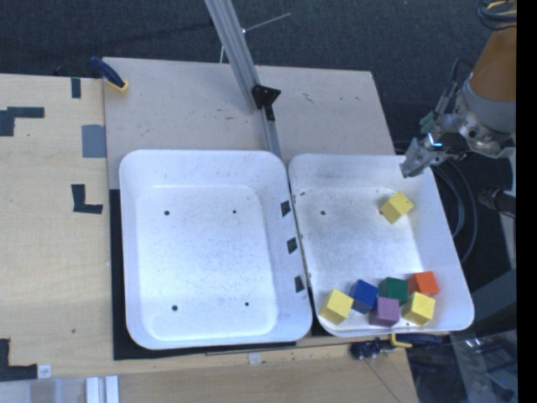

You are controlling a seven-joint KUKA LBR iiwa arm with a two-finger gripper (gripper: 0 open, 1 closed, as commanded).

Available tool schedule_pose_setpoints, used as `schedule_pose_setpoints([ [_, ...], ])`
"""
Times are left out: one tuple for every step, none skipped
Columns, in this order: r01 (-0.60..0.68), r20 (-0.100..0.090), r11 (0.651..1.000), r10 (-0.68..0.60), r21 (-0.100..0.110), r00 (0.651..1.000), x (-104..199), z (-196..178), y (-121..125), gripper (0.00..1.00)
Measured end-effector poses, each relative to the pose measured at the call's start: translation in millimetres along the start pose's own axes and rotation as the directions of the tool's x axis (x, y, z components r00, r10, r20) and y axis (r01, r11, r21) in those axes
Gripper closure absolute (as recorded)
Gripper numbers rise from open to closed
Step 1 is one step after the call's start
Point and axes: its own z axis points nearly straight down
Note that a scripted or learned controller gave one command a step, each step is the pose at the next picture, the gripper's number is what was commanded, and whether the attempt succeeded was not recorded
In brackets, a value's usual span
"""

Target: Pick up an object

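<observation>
Above right bin's (436, 217) rim, fingers (414, 164) unreadable, nearby yellow cube (396, 207), matte, blocky

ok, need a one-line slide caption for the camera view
KUKA arm's hand poised over the right bin's far corner, near a lone yellow cube; six colored cubes clustered along the near edge.

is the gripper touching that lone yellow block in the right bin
Apart. The camera view shows bare white bin floor between the gripper and the lone yellow block, which sits lower in the right bin.
</observation>
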Motion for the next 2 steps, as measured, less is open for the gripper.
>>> schedule_pose_setpoints([
  [0.003, -0.003, 1.0, -0.003, 0.007, 1.0, 48, 17, -11, 1.0],
  [0.005, -0.004, 1.0, -0.005, 0.008, 1.0, 107, 19, -28, 1.0],
])
